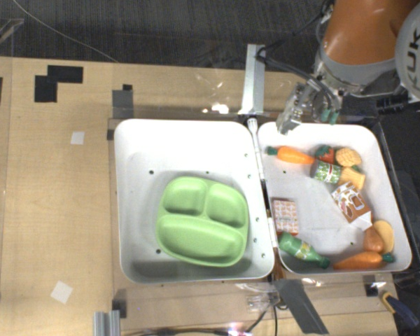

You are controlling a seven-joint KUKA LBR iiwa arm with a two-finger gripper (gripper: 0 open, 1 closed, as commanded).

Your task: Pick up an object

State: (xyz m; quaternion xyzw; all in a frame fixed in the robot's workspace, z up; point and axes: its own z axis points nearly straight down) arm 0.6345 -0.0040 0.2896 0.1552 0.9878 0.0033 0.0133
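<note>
Bench (49,208) first, pale wood, bearing two shallow white bins side by side. In the left bin (136,152) a green divided tray (203,221) lies flat, just beside the centre wall.

The right bin (385,159) holds the toy food on offer. Along its near edge lie a green bottle (302,250), an orange carrot (360,260) and, in the corner, a small orange-and-yellow piece (379,236) whose shape is hard to read. A red-patterned packet (285,216) sits near the wall between the bins. Further in, a brown-and-white box (350,203) lies tilted, a green can (326,173) rests beside a yellow wedge (355,179), and a second carrot (294,155) points towards the far left corner, with a small bread-like piece (348,157) near the far rim.

At that far rim the gripper (309,109) hangs above the bin's edge, apart from every item; whether it is spread or closed cannot be told, as the metal parts blur together. Nothing is seen in its grasp. The arm (360,19) above it is cut off by the frame's top and right edges.

By this view the pick appears not yet made: every object lies in the bin. Left, in all likelihood, are the descent, the closing on one item and the lift. The nearer-wall carrot looks the closest candidate.
</note>
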